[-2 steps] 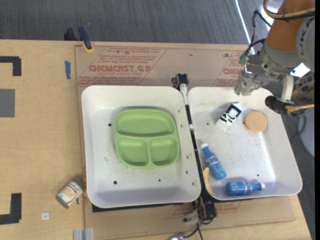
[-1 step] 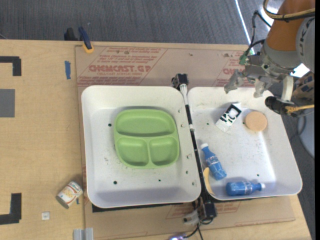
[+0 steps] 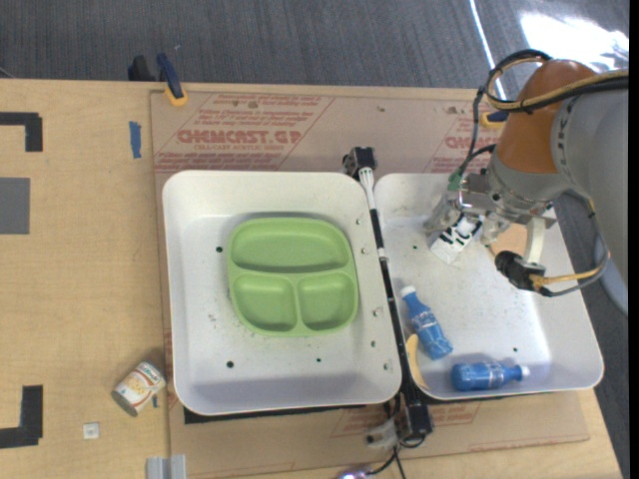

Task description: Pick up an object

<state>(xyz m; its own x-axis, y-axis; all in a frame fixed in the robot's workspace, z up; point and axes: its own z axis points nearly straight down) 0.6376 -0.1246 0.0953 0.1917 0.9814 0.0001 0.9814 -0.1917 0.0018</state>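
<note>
Arm is reaching into right bin (image 3: 559,372) w/ gripper (image 3: 455,230) low at its upper left; can't tell if it's gripping anything. Two blue bottles (image 3: 427,323) (image 3: 485,374) are lying near the bin's front. For a clean pick, it's needing to center over one bottle, across its width.

Bright, even overhead light, window glare on the floor (image 3: 559,8) top right, soft shadows.
</note>
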